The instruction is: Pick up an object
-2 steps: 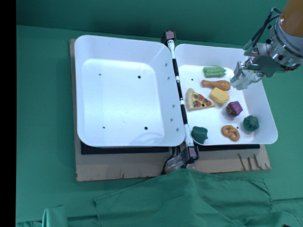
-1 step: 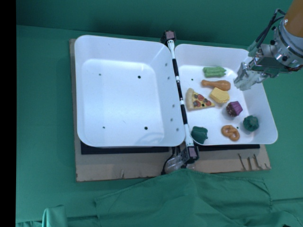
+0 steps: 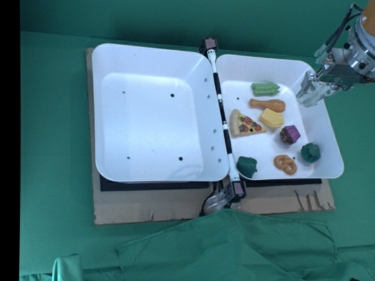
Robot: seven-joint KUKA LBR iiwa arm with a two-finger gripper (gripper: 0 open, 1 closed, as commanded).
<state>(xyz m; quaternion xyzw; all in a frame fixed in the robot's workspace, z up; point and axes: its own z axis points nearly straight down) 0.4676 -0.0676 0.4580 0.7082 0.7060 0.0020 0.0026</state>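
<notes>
Two shallow white bins sit side by side on a brown cardboard sheet (image 3: 123, 212) over a green cloth (image 3: 53, 157). The left bin (image 3: 105, 60) shows bare white floor. The right bin (image 3: 331, 157) holds toy food: a green pea pod (image 3: 265, 88) near the far edge, an orange chicken drumstick (image 3: 268, 104) just in front of it, a yellow wedge of cheese (image 3: 271, 119), and a pizza slice (image 3: 245, 123) near the bin's left wall. Nearer the front edge lie a purple cupcake (image 3: 289, 134), a dark green broccoli piece (image 3: 310, 152) by the right wall, a brown pretzel (image 3: 285, 164) and a green pepper (image 3: 246, 166) at the front left corner. The gripper (image 3: 309, 93) hangs over the bin's far right corner — above the rim, apart from every toy. Whether its fingers are spread or pressed together cannot be told, and nothing is visibly between them.
</notes>
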